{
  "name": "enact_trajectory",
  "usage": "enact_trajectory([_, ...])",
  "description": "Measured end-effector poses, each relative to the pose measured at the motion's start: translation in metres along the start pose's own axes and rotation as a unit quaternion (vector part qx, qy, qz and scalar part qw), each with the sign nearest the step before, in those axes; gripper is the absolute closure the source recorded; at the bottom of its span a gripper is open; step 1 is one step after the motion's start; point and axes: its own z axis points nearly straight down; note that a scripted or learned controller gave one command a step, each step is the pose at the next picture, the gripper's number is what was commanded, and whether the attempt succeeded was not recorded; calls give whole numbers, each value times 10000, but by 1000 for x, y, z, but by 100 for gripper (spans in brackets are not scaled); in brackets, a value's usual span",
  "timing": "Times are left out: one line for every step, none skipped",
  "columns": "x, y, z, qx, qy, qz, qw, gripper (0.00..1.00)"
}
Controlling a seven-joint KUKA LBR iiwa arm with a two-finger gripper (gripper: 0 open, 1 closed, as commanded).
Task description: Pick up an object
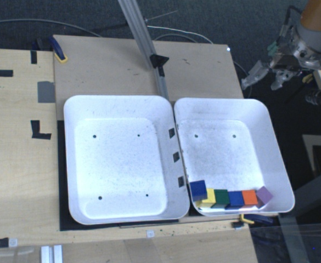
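Note:
A row of small blocks lies along the front wall of the right bin point(259, 119): a blue block point(197, 189), a yellow block point(207, 198), a green block point(221, 197), a second blue block point(236, 199), an orange block point(249, 197) and a purple block point(264, 194). My gripper point(267, 75) hangs outside the bins, beyond the right bin's far right corner and well above the bench. Its fingers are spread open with nothing between them. The orange wrist band point(314, 10) sits at the top right.
The left bin point(78, 114) stands beside the right one. A slanted metal pole point(138, 26) rises behind the seam between the bins. Blue-and-yellow clamps sit at the board's far left corner point(58, 51) and front right edge point(253, 219).

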Motion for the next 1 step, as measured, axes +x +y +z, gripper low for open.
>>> enact_trajectory([11, 1, 11, 16, 2, 5, 10000, 0])
